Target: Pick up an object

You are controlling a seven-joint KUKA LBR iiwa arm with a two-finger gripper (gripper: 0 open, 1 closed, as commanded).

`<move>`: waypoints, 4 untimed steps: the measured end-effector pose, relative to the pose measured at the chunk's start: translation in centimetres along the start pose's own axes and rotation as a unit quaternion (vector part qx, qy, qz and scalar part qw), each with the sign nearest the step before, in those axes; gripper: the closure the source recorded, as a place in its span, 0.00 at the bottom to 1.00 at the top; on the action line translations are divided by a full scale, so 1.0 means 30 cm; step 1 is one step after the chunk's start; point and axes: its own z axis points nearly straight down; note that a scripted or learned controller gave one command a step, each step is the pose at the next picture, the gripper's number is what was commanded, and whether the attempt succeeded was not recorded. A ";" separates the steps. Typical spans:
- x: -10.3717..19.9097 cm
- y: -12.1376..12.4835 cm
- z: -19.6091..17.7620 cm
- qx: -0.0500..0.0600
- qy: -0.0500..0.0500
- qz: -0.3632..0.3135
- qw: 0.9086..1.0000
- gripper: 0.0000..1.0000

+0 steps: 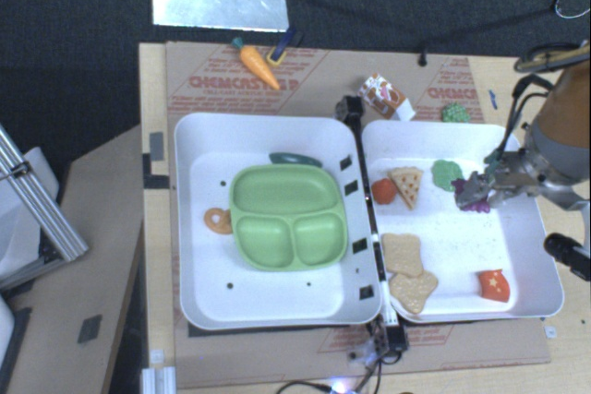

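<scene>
My gripper hangs low over the right bin, near its upper right part. Directly beneath its tip lies a small purple bunch of grapes, partly hidden by the gripper. Just to the left sits a green leafy piece. Further left lie a tan pizza wedge and a red tomato. Two bread slices rest at the bin's lower left, and a red piece at its lower right.
The left bin holds a green divided plate, a small pretzel and a dark green item behind the plate. Beyond the bins lie a carrot, a small packet and a green piece.
</scene>
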 end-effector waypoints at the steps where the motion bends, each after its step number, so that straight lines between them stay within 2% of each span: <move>1: 0.157 0.065 -0.010 0.000 0.001 -0.002 1.000 1.00; 2: 0.285 0.198 0.028 0.000 0.001 -0.002 1.000 1.00; 4: 0.328 0.236 -0.009 0.000 0.001 -0.001 1.000 1.00</move>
